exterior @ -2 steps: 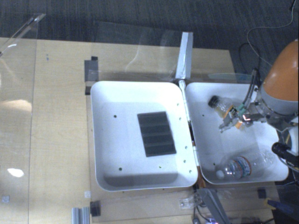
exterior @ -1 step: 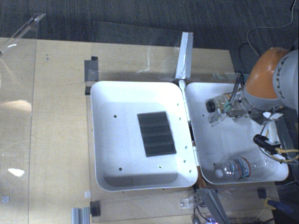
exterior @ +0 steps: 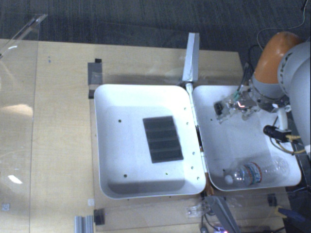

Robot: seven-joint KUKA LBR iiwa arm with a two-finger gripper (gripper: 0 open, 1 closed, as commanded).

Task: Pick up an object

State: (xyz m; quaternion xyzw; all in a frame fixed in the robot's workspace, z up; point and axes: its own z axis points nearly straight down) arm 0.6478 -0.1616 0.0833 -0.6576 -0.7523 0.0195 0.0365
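Observation:
A clear plastic bottle (exterior: 253,173) with a blue label lies on its side near the front edge of the right bin (exterior: 243,140). A dark ribbed rectangular pad (exterior: 163,139) lies flat in the middle of the left bin (exterior: 112,130). My gripper (exterior: 223,109) hangs over the back left part of the right bin, pointing toward the divider between the bins. It is well behind the bottle and to the right of the pad, touching neither.
The grey arm with its orange band (exterior: 272,57) comes in over the right bin's back right corner. A yellow-and-black cable (exterior: 282,134) hangs at the bin's right side. A grey metal post (exterior: 190,57) stands behind the gap between the bins.

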